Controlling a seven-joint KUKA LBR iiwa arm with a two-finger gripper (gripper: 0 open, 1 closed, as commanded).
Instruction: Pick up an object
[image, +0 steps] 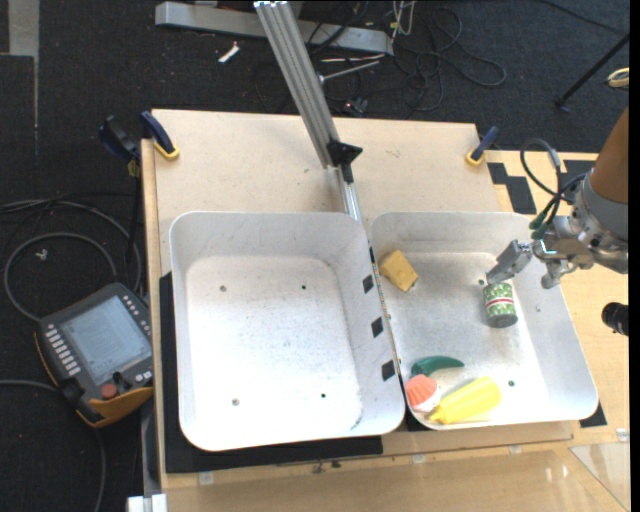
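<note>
Camera view: end effector (503, 272) sits right above the green can (500, 303), probably lining up; can't tell its grip state.

A handheld control pendant (97, 345) lies on the dark floor left of the bench, cables (420, 55) beyond.

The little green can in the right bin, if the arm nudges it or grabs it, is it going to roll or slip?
The green can looks cylindrical and seems to lie on its side, so a nudge across its length would probably set it rolling over the bin floor. Its curved, printed wall may be slick, so a grip could slip. It is small, likely light. The end effector sits just above it.
</note>
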